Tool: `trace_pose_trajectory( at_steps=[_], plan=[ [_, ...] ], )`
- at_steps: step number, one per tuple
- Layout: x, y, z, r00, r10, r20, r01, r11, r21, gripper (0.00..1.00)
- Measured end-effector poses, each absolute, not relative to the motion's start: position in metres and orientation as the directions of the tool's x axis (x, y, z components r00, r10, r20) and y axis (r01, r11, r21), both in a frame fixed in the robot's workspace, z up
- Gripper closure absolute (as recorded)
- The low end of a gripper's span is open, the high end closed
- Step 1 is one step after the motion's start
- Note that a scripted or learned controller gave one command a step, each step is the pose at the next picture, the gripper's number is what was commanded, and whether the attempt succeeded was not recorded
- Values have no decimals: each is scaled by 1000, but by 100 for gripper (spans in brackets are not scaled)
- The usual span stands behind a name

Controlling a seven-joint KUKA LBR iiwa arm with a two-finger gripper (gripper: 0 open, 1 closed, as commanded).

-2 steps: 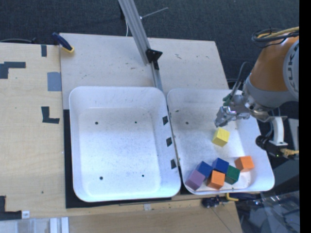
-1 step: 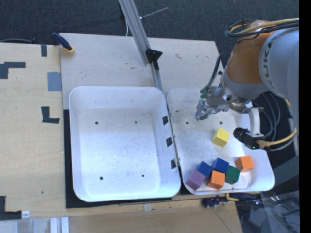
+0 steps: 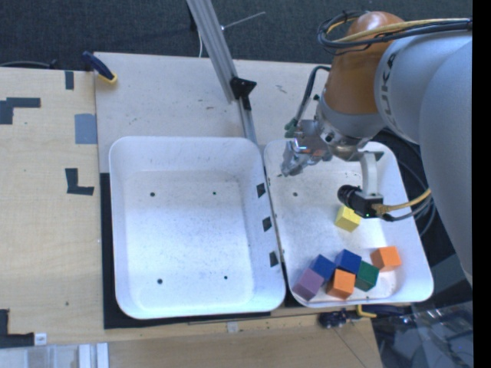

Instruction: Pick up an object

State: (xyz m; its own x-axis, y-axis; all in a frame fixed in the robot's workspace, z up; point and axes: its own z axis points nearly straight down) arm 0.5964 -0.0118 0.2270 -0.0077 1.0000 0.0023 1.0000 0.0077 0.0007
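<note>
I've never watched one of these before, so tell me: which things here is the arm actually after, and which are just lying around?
Part of the job:
gripper
yellow block
purple block
two blue blocks
two orange blocks
green block
right bin holding them

Just lying about:
left bin
blue-and-yellow clamp
metal pole
</note>
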Motion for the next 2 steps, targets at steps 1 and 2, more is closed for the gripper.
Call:
trace_pose_trajectory(
  at_steps=[1,2],
  plan=[
    [614,44,218,-7,1000,1,1000,7,-1,100],
    [624,99,215,-7,1000,2,1000,7,-1,100]
  ],
)
